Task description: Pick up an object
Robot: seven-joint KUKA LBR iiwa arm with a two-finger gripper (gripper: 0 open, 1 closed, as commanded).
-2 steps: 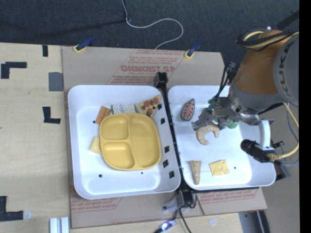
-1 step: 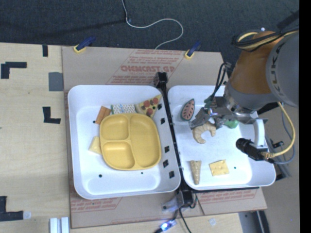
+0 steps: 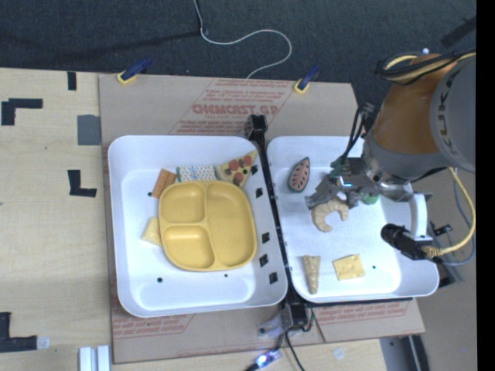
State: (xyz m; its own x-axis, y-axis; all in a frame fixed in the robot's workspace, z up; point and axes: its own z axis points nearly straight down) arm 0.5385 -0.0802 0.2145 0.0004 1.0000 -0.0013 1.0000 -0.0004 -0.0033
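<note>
You see the arm (image 3: 421, 122) reaching in from 3 o'clock, its orange band above the wrist, the grey wrist bent down over the right bin (image 3: 402, 284). The gripper (image 3: 337, 194) hangs low over the middle of that bin, just above a curved tan croissant-like piece (image 3: 328, 216). You cannot tell from this slant how wide the gripper stands or whether it has hold of anything; the dark metal parts blur together over the piece.

The croissant-like piece lies near the bin's centre, its long axis running roughly from 11 o'clock to 5 o'clock, with its hollow side opening toward 4 o'clock. At 10 o'clock from it lies a dark reddish oval piece (image 3: 299, 175) that looks like a watermelon slice, its long axis running 1 o'clock to 7 o'clock. Toward 6 o'clock in the same bin lie a tan wedge (image 3: 311, 273), narrowing toward 6 o'clock, and just beside it at 3 o'clock a yellow square like a cheese slice (image 3: 349, 267).

In the left bin (image 3: 128, 230) a yellow divided plate (image 3: 207, 225) fills the centre. Around its 12 o'clock edge lie an orange strip (image 3: 163, 182), a patterned flat piece (image 3: 196, 173) and a pizza slice (image 3: 238, 168). Both bins sit on cardboard (image 3: 232, 107) on the worktop (image 3: 46, 230).
</note>
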